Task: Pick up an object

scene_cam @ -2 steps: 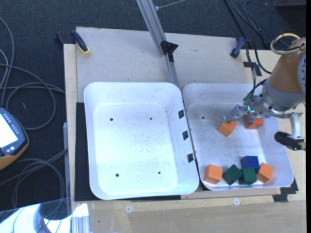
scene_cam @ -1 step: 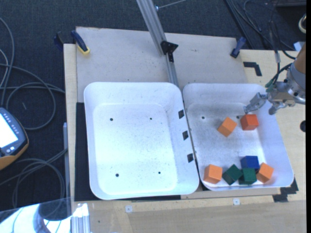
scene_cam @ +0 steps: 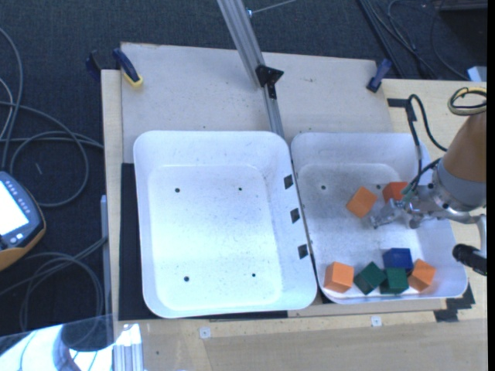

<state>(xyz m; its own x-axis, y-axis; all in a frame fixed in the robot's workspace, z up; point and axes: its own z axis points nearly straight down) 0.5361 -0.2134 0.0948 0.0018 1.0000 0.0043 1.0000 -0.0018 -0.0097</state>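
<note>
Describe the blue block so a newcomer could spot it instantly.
Look in the right-hand bin, at the cluster of blocks along its near edge. The blue block sits at the back of that cluster, just behind two green blocks; it is the only blue one.

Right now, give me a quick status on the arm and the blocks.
Gripper low in right bin, beside orange block; nothing seen held. Second orange block behind the wrist. Five blocks clustered at near wall.

The arm (scene_cam: pixel 467 165) is cut by the right edge; it half-hides an orange block (scene_cam: pixel 394 191).
</note>
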